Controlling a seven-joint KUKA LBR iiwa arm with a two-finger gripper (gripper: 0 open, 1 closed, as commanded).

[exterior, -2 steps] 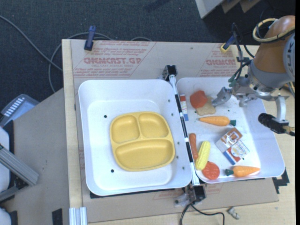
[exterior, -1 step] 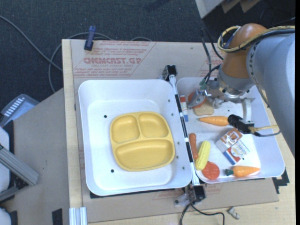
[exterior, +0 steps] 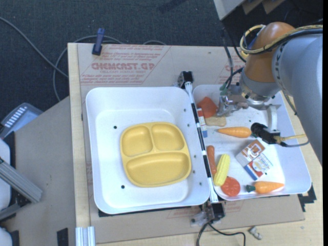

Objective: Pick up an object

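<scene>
Nearest us lay a carrot (exterior: 267,187), tomato (exterior: 231,186) and corn (exterior: 222,169). Farther off, the gripper (exterior: 227,106) hung over a biscuit (exterior: 216,121); we couldn't tell how it was set, so centring before descending seemed wise.

Two bins sit side by side on the desk (exterior: 128,70). The left bin (exterior: 97,137) holds a divided tray (exterior: 155,154) near its middle. In the right bin (exterior: 300,176), a carrot (exterior: 234,132) lies mid-bin, with a small carton (exterior: 254,158) in front of it. Along the front edge lie a corn cob (exterior: 222,169), a tomato (exterior: 230,186) and a second carrot (exterior: 267,187). The gripper (exterior: 228,105) hangs over the bin's rear left, just above what may be a bread piece (exterior: 215,121).
</scene>
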